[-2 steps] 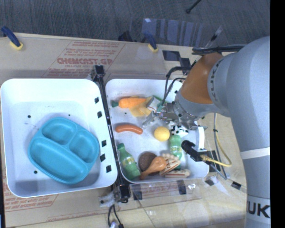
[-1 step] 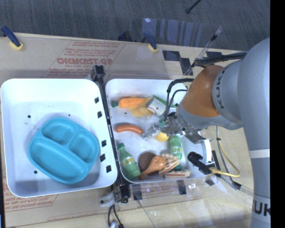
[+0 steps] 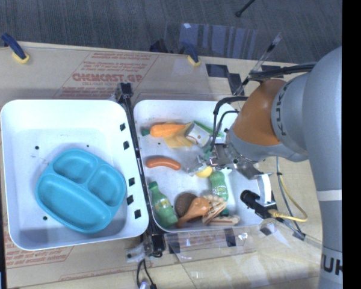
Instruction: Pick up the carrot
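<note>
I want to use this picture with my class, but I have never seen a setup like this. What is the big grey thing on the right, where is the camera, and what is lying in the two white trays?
The camera looks down at a slant on a bench. The big grey thing with an orange band is a robot arm reaching in from the right; its gripper is over the right bin. That bin holds toy food: a carrot near the top, a sausage, a green bottle, a chicken leg and small pieces. The carrot lies free, not held. The left bin holds a blue divided plate.
</note>
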`<action>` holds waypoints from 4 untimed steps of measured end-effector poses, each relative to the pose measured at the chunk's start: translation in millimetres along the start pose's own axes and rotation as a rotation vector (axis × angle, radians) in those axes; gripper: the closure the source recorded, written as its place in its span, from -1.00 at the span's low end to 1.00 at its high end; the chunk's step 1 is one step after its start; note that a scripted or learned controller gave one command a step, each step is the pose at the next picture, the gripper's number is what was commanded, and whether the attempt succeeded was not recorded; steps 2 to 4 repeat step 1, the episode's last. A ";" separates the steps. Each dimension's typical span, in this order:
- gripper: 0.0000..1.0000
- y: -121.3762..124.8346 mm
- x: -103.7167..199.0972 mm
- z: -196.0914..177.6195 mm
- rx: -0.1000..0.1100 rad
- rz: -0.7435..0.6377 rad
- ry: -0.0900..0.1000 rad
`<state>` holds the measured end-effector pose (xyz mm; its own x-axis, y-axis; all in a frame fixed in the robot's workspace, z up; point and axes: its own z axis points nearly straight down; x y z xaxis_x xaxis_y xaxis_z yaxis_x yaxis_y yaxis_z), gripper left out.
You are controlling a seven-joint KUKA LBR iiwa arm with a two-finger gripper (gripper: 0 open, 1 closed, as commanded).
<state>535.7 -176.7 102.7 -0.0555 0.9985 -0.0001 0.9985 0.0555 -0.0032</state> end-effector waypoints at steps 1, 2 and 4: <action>1.00 17.2 47.0 -104.8 -0.004 0.093 0.001; 1.00 17.2 47.0 -104.8 -0.004 0.093 0.001; 1.00 17.2 47.0 -104.8 -0.004 0.093 0.001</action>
